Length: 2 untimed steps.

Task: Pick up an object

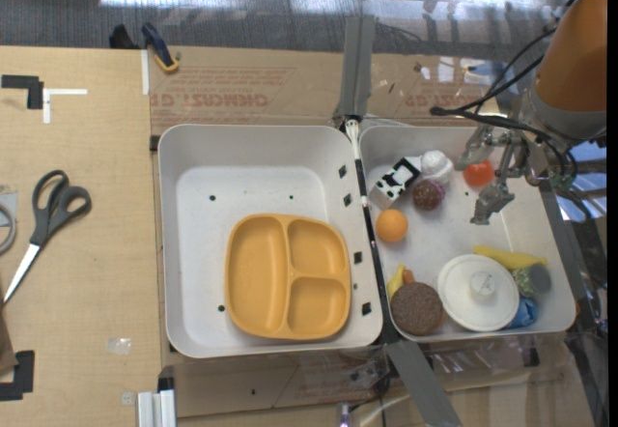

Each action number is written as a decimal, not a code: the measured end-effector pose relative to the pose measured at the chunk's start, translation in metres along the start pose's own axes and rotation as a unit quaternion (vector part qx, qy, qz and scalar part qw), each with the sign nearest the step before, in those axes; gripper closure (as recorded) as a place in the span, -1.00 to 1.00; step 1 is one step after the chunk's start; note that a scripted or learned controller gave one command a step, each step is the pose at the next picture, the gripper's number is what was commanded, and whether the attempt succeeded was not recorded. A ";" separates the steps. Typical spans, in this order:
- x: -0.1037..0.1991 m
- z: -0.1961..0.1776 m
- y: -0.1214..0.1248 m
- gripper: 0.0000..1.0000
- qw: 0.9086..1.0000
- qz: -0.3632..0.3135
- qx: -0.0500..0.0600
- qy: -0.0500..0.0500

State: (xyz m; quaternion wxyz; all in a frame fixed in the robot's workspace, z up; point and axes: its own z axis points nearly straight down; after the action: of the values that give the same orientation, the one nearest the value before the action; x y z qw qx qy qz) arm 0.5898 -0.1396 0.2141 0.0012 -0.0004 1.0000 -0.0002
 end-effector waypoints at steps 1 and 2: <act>-0.024 0.117 -0.060 -1.00 0.998 0.061 0.000 0.000; -0.027 0.104 -0.059 1.00 0.998 0.059 0.001 -0.004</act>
State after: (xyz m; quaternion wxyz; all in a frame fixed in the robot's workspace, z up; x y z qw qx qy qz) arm 0.6176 -0.1988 0.1099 0.0055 0.0585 0.9983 -0.0013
